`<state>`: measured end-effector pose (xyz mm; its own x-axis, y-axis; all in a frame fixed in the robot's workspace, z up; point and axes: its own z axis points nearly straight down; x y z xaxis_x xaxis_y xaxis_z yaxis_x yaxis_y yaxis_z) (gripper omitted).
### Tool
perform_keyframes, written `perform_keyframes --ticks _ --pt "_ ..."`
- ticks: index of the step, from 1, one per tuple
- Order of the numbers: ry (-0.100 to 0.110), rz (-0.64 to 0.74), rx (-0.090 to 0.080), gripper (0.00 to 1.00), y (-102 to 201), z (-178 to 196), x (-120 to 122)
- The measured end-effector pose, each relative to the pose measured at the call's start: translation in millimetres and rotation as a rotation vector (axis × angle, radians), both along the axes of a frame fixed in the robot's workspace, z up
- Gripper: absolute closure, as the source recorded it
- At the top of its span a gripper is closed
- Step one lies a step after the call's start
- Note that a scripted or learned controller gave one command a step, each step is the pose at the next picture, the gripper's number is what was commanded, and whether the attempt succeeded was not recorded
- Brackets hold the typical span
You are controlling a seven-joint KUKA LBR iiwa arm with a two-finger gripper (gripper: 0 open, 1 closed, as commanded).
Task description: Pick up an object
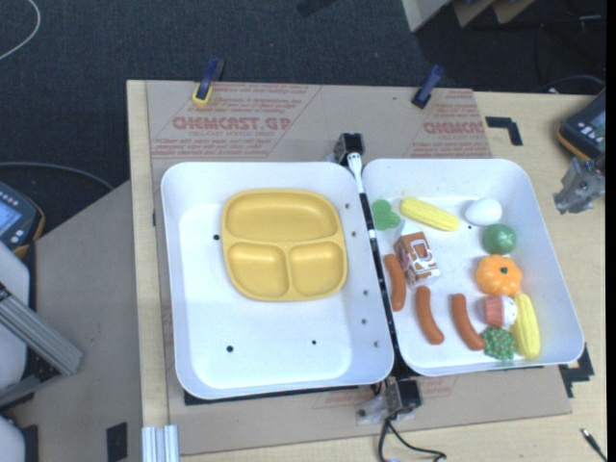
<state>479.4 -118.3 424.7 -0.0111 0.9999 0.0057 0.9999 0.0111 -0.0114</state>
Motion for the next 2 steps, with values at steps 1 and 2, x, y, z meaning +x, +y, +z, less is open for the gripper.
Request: perform_keyframes --ticks 1,2 --pt "0.0 -0.004 -0.002 1.0 58.6 -92.7 -0.9" --pt "-0.002 -0.005 -0.003 1.0 126.2 -174.9 -1.0"
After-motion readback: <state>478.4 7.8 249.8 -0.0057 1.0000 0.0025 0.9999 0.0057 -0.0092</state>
